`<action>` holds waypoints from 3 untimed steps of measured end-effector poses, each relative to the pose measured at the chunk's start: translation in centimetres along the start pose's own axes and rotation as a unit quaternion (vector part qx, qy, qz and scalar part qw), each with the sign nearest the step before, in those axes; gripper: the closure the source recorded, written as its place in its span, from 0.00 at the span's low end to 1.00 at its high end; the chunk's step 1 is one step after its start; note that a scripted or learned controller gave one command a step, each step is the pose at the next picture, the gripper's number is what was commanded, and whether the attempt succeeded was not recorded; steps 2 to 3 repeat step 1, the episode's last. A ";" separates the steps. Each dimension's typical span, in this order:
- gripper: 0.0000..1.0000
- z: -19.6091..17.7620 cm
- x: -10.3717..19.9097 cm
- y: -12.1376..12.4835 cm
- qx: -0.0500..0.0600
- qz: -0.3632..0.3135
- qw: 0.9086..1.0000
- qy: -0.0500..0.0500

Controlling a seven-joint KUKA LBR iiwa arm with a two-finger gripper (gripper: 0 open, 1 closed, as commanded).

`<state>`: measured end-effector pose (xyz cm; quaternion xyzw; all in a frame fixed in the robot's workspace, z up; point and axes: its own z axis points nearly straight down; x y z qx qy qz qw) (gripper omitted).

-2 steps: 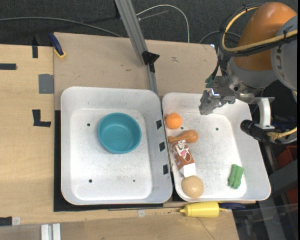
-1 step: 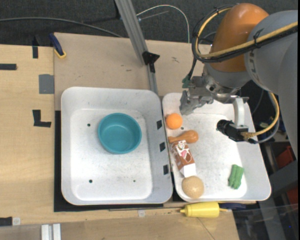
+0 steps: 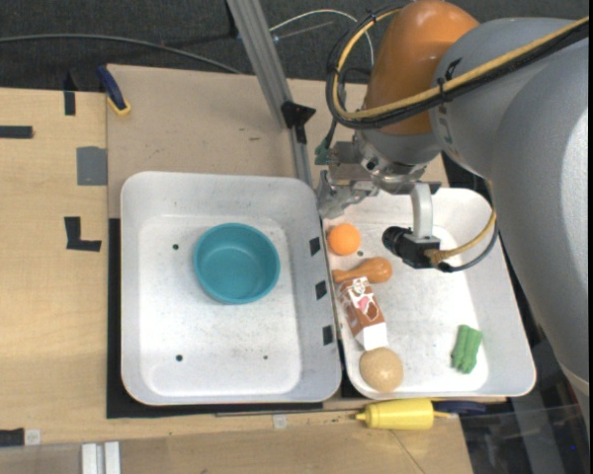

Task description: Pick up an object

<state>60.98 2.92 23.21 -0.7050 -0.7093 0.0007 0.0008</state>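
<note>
A: Where's the tool (image 3: 338, 197)?

B: At the top-left corner of the right bin (image 3: 494, 358), just above the orange ball (image 3: 344, 239). Can't tell if it's wide or narrow; nothing seen held.

A: Targets?

B: Orange ball nearest. Below it an orange-brown bottle-shaped item (image 3: 368, 271), a brown-and-white packet (image 3: 364, 312), a tan ball (image 3: 381, 368), and a green piece (image 3: 465, 348) well apart. 1 teal bowl (image 3: 236, 262) in the left bin (image 3: 148, 265).

A: Advice?

B: Go for the ball: centre over it, descend straight, and mind the bin wall and the bottle-shaped item beside it. Round, so it could roll.
</note>
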 end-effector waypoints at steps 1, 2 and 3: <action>1.00 0.7 5.8 1.3 0.000 -0.001 1.000 0.000; 1.00 0.7 5.8 1.3 0.000 -0.001 1.000 0.000; 1.00 0.7 5.8 1.3 0.000 -0.001 1.000 0.000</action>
